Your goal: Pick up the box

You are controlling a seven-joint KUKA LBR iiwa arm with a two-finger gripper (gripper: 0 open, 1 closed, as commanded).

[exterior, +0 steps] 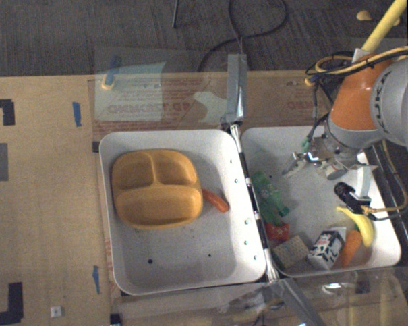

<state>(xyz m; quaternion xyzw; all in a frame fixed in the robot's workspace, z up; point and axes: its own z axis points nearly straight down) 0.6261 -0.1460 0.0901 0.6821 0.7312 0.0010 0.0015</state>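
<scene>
We find the gripper [310, 162] hovering over the rear of the right bin [387, 258], fingers spread wide and holding nothing. The box [327, 248] lies at that bin's front edge, just beside the carrot [351, 248]. We judge the approach stage in hand; next the gripper must travel forward and descend over the box

A tan tabletop [43, 200] fills most of the view, with black corner marks [2, 110] and short strips of blue tape [77, 114] on its left part. Beyond the tabletop's far edge lies a dark grey carpeted floor [83, 29], where a black cable [251, 15] loops. A clear plastic sheet [136, 87] lies taped near that far edge.
</scene>
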